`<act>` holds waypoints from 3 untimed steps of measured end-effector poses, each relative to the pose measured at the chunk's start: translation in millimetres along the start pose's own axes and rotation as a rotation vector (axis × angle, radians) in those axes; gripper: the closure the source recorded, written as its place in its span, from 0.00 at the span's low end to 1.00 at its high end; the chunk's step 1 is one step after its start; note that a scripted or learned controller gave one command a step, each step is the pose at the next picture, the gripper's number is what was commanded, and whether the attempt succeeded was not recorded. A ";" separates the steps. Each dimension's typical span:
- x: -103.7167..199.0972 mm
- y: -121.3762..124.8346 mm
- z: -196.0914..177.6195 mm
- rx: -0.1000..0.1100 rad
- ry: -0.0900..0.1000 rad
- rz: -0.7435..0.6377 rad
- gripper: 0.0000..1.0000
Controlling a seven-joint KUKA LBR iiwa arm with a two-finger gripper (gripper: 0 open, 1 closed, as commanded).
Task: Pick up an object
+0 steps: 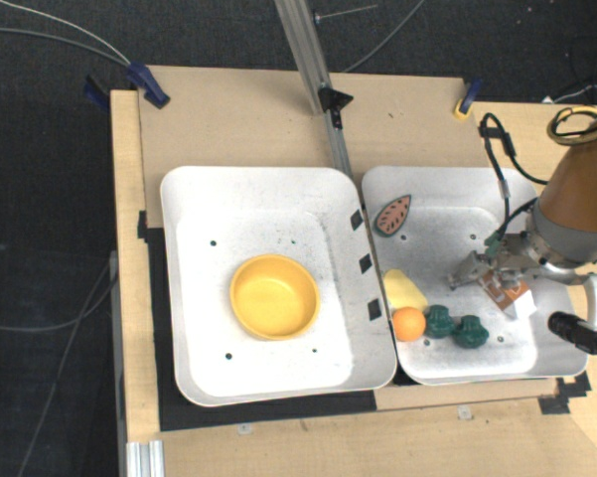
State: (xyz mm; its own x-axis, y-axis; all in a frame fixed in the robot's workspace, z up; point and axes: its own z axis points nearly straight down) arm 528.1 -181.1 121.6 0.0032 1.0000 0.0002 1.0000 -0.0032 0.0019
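The bench (248, 117) carries a left bin (268, 192) with a yellow bowl (273, 295) near its centre, and a right bin (447, 192) into which the arm (574, 202) reaches from three o'clock. Its pincer (477, 268) sits mid-bin; whether it is open or closed I cannot tell. At seven o'clock of the pincer lie a pale block (404, 290), a green toy (455, 327) and an orange ball (408, 324), with a pink leaf (392, 214) at ten o'clock.

A bowl (273, 295) sat in the left bin (194, 197); a ball (408, 324) and dumbbell (454, 327) lay in the right bin (437, 182).
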 end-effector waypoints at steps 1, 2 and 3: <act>0.2 2.3 -15.6 -0.006 0.001 -0.002 1.00; -9.8 8.7 -73.9 -0.007 -0.002 -0.003 1.00; -9.9 10.8 -130.9 -0.008 -0.002 -0.005 1.00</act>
State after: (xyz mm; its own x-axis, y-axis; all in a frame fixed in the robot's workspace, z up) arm 538.7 -191.1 252.5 -0.0014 1.0000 -0.0018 0.9999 0.0015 0.0104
